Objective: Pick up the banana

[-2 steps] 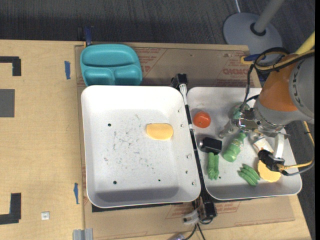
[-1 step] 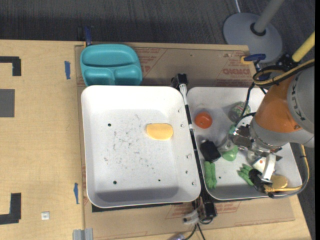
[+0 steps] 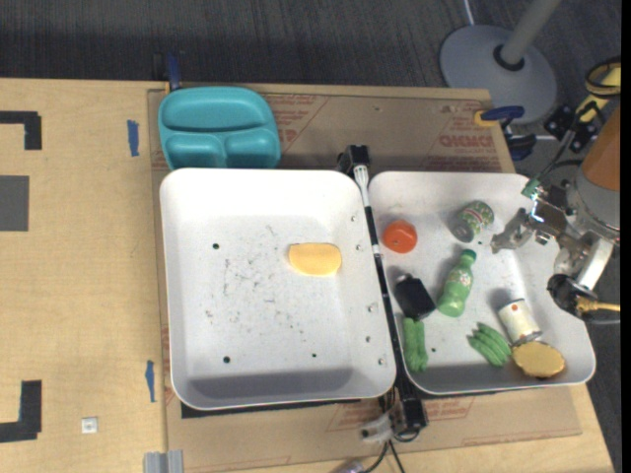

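Yellow lump (image 3: 315, 258), my best guess for the banana, lies alone in the other bin (image 3: 197, 363), well apart from my gripper (image 3: 520, 229), toward the pic's left & over the wall between the bins. Its long side runs left-right. Can't tell if my gripper is open or shut. It hangs over the near bin (image 3: 434, 190).

Count near me: 1 can (image 3: 473, 218), 1 green bottle (image 3: 455, 284), 1 orange ball (image 3: 399, 236), 1 black thing (image 3: 414, 296), 2 green veg, 1 tan lump (image 3: 537, 360).

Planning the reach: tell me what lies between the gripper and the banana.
The banana lies alone in the left bin. From the gripper, a can, an orange piece and the bin rims lie between; nothing covers it.
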Robot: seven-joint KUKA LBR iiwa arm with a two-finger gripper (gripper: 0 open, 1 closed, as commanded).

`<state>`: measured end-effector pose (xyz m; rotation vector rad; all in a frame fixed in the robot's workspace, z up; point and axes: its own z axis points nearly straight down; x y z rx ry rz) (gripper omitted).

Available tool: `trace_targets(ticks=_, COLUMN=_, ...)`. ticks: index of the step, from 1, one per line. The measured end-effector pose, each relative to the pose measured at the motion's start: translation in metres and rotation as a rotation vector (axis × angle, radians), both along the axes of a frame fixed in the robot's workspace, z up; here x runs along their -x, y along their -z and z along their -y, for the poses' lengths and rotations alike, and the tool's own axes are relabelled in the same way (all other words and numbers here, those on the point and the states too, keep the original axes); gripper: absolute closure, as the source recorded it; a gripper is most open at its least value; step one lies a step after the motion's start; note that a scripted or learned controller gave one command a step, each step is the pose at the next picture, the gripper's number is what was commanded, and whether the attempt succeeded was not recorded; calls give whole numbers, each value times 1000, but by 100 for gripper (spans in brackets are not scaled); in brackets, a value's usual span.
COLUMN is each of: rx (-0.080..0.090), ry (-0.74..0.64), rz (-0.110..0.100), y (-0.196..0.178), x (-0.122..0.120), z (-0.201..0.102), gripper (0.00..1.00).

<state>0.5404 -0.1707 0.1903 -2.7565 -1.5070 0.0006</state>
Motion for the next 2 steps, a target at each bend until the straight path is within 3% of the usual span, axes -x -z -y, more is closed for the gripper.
trace_targets(ticks=1, rx=1, ry=-298, rz=2, y=84, x=30, z=-1, gripper=0)
trace_targets(ticks=2, rx=-1, ry=129, rz=1, y=105, x=31, z=-41, gripper=0)
